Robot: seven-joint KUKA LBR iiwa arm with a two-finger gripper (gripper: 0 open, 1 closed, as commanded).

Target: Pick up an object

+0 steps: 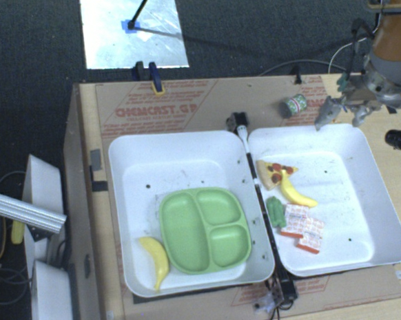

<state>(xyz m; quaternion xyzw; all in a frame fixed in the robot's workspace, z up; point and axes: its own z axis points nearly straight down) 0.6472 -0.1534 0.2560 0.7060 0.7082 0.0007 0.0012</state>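
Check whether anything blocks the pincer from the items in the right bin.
Nothing visible does. The pincer hangs above the right bin's far rim, fingers spread, with bare bin floor between it and the banana and pizza slice.

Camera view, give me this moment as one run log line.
gripper: open, above right bin's far rim, holding nothing | right bin: banana, pizza slice | left bin: green plate, banana

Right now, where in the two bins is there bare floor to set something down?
Left bin: the far strip behind the green plate; the near-left corner holds a banana. Right bin: its right half and far edge are bare. Its left side is crowded with the pizza slice, another banana and packets.
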